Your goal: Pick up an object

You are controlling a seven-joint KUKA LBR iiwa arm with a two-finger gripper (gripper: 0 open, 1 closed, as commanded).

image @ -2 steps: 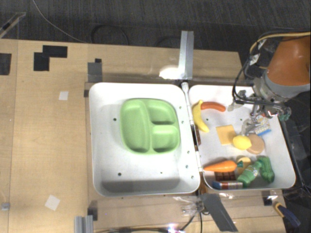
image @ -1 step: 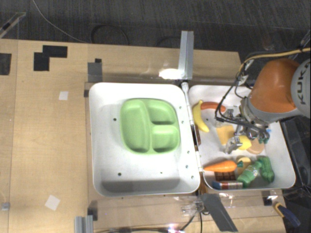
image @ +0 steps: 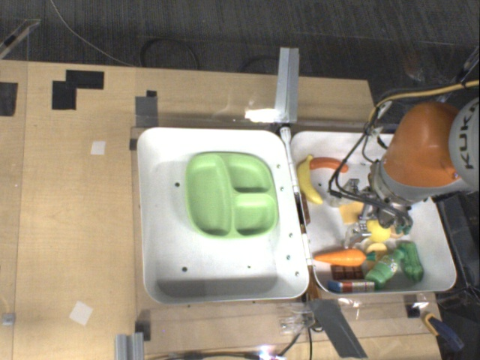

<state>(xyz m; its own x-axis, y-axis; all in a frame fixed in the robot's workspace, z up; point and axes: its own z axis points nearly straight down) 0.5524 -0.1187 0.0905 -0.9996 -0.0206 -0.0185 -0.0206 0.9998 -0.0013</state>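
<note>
The right bin [image: 444, 265] holds several toy foods: a yellow banana [image: 307, 180] by its left wall, an orange carrot [image: 341, 258], a green bottle-like piece [image: 384, 269], a dark green piece [image: 412, 262], a brown bar [image: 351, 284] at the front, and yellow pieces [image: 379, 235] near the middle. My gripper [image: 367, 229] hangs low over the middle of this bin, right above the yellow pieces and just behind the carrot. The wrist and cables hide its fingers.
The left bin [image: 161, 201] carries a light green divided tray [image: 229, 193]. A metal post [image: 288, 85] stands behind the wall shared by the two bins. The arm's orange band [image: 424, 145] covers the right bin's back right part.
</note>
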